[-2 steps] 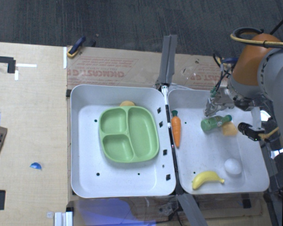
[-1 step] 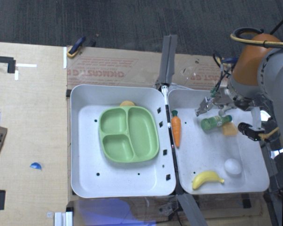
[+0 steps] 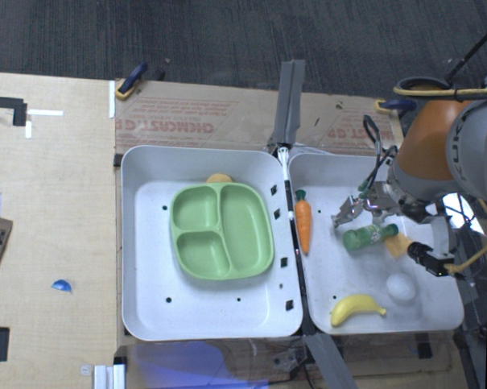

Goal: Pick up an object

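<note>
Nearest, in the right bin (image 3: 329, 266), a banana (image 3: 358, 309) lies by the near edge, w/ a white ball (image 3: 401, 287) just behind it toward the right edge. Mid-bin, a green bottle (image 3: 369, 236) lies on its side, and a pale orange block (image 3: 396, 246) sits against its right end. A carrot (image 3: 303, 223) lies along the bin's left edge, green top pointing to the far side. The arm (image 3: 427, 145) comes in over the right bin's far right corner. The jaws hang just beside the bottle's left end, on its far side. Can't tell if they're released or clenched, and nothing shows between them. In the left bin (image 3: 145, 226), a green divided plate (image 3: 223, 229) sits approx. central, and a small yellow thing (image 3: 219, 178) peeks out at its far rim. On the worktop (image 3: 51, 181), a small blue bit (image 3: 60, 285) lies left of the bins, and a blue-and-yellow tool (image 3: 134, 78) lies at the far edge.
</note>
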`<control>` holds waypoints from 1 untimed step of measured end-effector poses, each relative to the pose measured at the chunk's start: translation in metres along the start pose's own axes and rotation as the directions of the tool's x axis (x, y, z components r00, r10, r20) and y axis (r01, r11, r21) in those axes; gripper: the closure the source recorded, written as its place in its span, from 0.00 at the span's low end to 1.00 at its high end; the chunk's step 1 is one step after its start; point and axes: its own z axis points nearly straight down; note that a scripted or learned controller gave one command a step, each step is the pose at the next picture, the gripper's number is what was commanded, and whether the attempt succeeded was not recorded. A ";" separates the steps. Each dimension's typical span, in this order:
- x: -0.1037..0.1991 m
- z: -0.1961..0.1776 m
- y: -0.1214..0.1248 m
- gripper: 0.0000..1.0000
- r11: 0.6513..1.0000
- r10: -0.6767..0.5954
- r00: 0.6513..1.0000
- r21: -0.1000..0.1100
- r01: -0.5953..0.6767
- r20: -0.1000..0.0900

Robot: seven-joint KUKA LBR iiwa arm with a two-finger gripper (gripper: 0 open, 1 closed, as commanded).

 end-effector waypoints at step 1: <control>-0.009 -0.111 -0.003 0.00 0.991 0.131 0.991 0.000 -0.131 0.001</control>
